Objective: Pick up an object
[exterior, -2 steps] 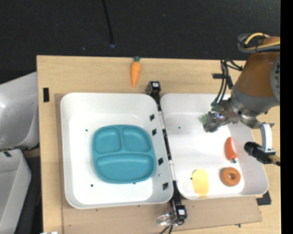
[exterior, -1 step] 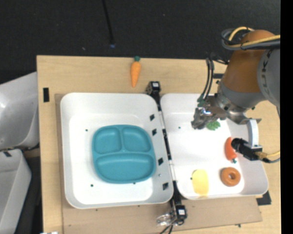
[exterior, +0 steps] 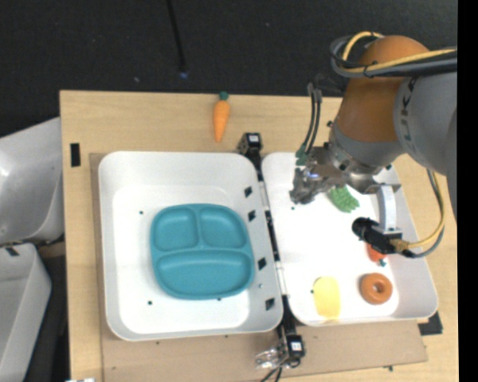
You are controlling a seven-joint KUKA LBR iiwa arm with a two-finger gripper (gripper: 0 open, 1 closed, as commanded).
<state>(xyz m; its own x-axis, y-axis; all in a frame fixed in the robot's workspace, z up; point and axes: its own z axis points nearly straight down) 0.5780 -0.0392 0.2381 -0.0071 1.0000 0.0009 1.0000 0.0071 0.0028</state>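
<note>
Over the right bin's [exterior: 303,309] far left corner the gripper [exterior: 306,188] hangs low; whether it is open or holds anything cannot be told. A green item [exterior: 344,199] lies just beside it. Nearer the front lie a yellow piece [exterior: 327,296] and a donut [exterior: 376,288]. The left bin [exterior: 119,213] holds a teal plate [exterior: 201,250]

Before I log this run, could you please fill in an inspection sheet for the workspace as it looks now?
Surface: wooden bench bearing left bin and right bin.
Job's things: yellow piece, brown doughnut, green piece and a partly hidden orange item in the right bin.
Clutter: teal divided plate in the left bin; toy carrot on the bench behind the bins.
Grippers: gripper low over the right bin's far left corner.
Cables: yellow cable looping by the arm.
Surroundings: white casing at left.
</note>
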